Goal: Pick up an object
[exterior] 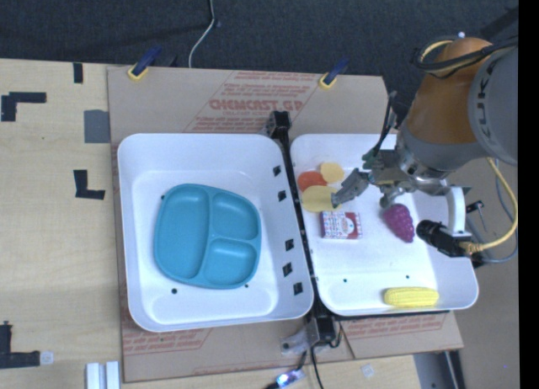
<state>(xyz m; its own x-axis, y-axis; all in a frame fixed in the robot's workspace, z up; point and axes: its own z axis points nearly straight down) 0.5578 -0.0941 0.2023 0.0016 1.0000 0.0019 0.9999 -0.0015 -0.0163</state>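
Nearest us, a yellow corn cob lies at the front edge of the right bin. Behind it we see a red-and-white carton, a purple grape bunch and yellow and orange pieces (perhaps toy food). The gripper hangs above them, fingers spread, holding nothing. A blue divided plate fills the left bin.
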